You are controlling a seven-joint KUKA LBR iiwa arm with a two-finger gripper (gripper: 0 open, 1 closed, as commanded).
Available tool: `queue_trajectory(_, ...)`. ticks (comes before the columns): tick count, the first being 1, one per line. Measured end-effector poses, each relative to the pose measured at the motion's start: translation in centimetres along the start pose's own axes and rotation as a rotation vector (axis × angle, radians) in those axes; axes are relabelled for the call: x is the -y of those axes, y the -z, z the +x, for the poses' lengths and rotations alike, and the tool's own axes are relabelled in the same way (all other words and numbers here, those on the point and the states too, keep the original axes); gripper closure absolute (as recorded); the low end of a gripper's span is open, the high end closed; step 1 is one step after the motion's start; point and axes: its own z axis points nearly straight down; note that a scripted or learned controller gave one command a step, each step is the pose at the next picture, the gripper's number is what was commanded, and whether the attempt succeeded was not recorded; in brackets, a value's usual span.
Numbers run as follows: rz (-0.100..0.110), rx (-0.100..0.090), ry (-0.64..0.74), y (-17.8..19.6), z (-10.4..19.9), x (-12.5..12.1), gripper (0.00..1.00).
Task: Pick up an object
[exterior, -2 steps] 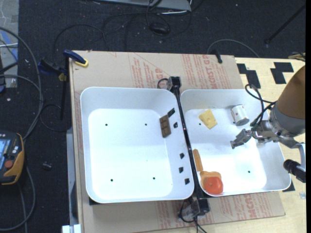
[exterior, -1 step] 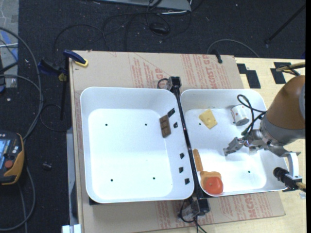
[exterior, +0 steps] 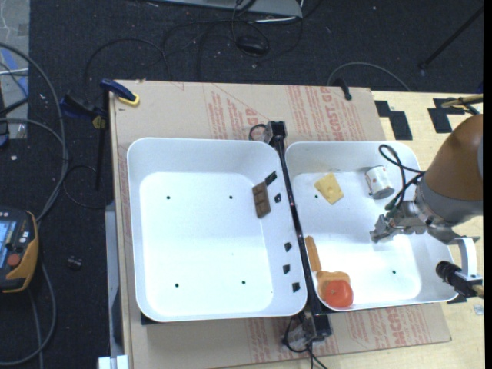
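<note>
Cardboard-covered worktop (exterior: 231,102). Left bin (exterior: 200,237), brown block (exterior: 262,201) against its right wall. Right bin (exterior: 361,229), with orange-red spoon-like toy (exterior: 332,285) at front-left corner, yellow wedge (exterior: 329,188), white cylinder (exterior: 377,181). Pincer (exterior: 382,230) low over right bin's right side; released or clenched, cannot tell.

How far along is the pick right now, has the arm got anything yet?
Done: the arm has reached into the right bin, with the gripper low near its right side. In hand: nothing visible between its fingers. Left: the whole grasp and lift. The yellow block, white cylinder and the red-ended wooden spoon all lie apart from the gripper; the brown bar sits in the left bin.
</note>
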Motion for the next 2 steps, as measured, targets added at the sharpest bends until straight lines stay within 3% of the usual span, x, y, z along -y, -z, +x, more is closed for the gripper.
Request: queue_trajectory(2,-0.003,0.001,0.001,10.8,-0.6,-0.1,1.0)
